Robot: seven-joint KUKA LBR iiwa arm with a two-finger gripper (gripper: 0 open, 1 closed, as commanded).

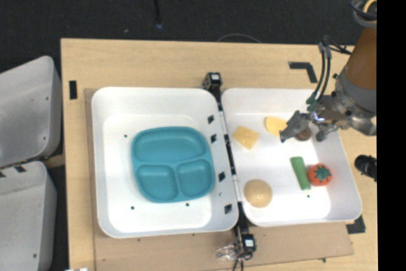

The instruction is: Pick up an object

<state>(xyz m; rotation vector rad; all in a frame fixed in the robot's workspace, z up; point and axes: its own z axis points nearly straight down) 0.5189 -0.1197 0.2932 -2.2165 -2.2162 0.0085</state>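
Now: my gripper [303,129] hangs just right of the yellow piece [275,124].
Jaw state I cannot tell; descending here could nudge it away.

In the right bin [279,212] the pincer [303,129] hangs just beside the cheese slice [275,124], the wedge [246,137] farther left, bread roll [258,192], stick [300,172] and tomato [320,174] nearer the front.

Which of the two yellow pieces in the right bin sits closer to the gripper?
The rounded yellow piece, just left of the gripper. The blocky yellow wedge lies farther left, near the divider between the bins.
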